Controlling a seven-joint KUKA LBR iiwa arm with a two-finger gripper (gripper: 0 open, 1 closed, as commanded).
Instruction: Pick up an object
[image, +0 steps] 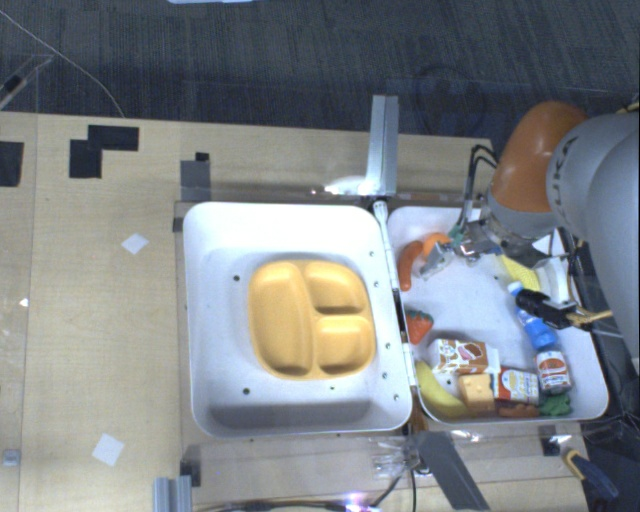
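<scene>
**Clerk:** Surface and room?

**Checker:** Pale wooden bench (100, 350). Black angular marks (100, 148) at its far left corner. Two small pale squares (134, 242) on the bare wood left of the bins. Dark carpet (300, 50) beyond the far edge. One upright metal post (384, 140) behind the seam where the bins meet.

**Clerk:** Left bin?

**Checker:** Left bin (215, 400), white and shallow. Contents: one yellow tray (308, 318) with three compartments, lying flat near the middle.

**Clerk:** Right bin?

**Checker:** Right bin (490, 300), white, mostly bare in the middle. Contents:
- Far left corner: orange piece (410, 262), curved.
- Left wall, midway: red piece (418, 326).
- Near edge, left to right: banana (432, 388), carton (462, 353), yellow block (477, 390), small box (518, 384), labelled bottle (553, 370), green piece (556, 405).
- Right side: blue bottle (530, 318), and a yellow piece (520, 272) beyond it.

**Clerk:** Arm?

**Checker:** Grey arm (590, 170) with an orange band, entering from the right over the far right corner of the right bin.

**Clerk:** Gripper?

**Checker:** Gripper (440, 258), low in the far left part of the right bin. I cannot tell whether it is open or closed.

**Clerk:** Object relative to the gripper?

**Checker:** The orange piece lies just left of the gripper tip, close against it. I cannot tell whether they touch. Every other item sits well apart, nearer the camera.
</scene>
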